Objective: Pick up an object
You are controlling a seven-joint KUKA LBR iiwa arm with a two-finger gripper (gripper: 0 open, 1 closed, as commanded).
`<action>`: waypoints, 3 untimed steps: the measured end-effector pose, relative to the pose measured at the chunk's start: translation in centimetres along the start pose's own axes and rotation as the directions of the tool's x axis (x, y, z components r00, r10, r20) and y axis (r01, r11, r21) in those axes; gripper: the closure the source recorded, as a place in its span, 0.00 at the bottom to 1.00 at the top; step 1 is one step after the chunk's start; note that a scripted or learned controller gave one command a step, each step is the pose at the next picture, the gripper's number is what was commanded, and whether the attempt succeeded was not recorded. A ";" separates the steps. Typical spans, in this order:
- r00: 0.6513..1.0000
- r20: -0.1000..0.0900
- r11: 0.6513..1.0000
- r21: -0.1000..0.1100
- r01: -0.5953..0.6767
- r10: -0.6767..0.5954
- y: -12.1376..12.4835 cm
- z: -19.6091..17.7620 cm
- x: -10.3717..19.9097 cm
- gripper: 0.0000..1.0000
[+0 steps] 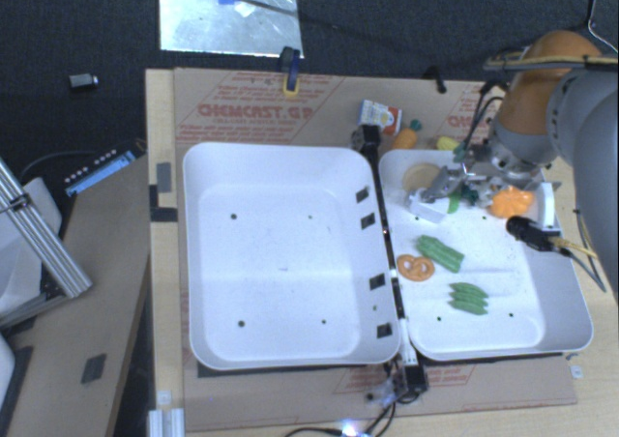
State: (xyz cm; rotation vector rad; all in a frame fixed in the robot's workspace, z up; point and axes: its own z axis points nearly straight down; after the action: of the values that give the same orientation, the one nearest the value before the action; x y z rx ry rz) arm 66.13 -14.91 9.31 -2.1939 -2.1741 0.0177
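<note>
Claw [440,191] is down low in the right bin [566,314], over its far half, arm coming in from the view's right. Can't tell whether the claw is apart or together; the angle hides it. Nothing visibly clamped in it.

Pickable items, all in the right bin:
- tan round piece [420,177]: just beside the claw, on its far-left side, partly covered by it.
- white block [427,207]: right at the claw tip, looks touching, can't confirm.
- small green bit [455,201]: just under the claw body, too small to identify.
- orange toy food piece [511,201]: near, on the arm side of the claw.
- green pod [441,252]: camera-side of the claw, clear of it, lying flat at a slant.
- pretzel [416,269]: just beside that pod, further toward the camera and slightly left, flat on the bin floor.
- second green pod [468,298]: well apart from the claw, nearest the camera of the lot.

Left bin [208,329] sits well apart from the claw, across the divider.

On the table [242,101] beyond the claw, outside the bins: small carton [379,116], an orange item [404,138], a yellow item [445,144].
</note>
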 end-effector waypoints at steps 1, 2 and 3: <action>1.000 -0.002 1.000 0.004 0.002 -0.002 0.1 -0.4 -2.4 0.00; 1.000 -0.018 1.000 0.015 0.004 -0.004 0.4 -0.2 -2.9 0.00; 1.000 0.028 1.000 0.000 -0.002 0.002 0.1 -0.1 -1.5 0.00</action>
State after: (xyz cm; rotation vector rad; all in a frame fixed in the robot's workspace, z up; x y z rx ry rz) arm 66.26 -16.38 9.35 -2.2092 -2.1862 0.0484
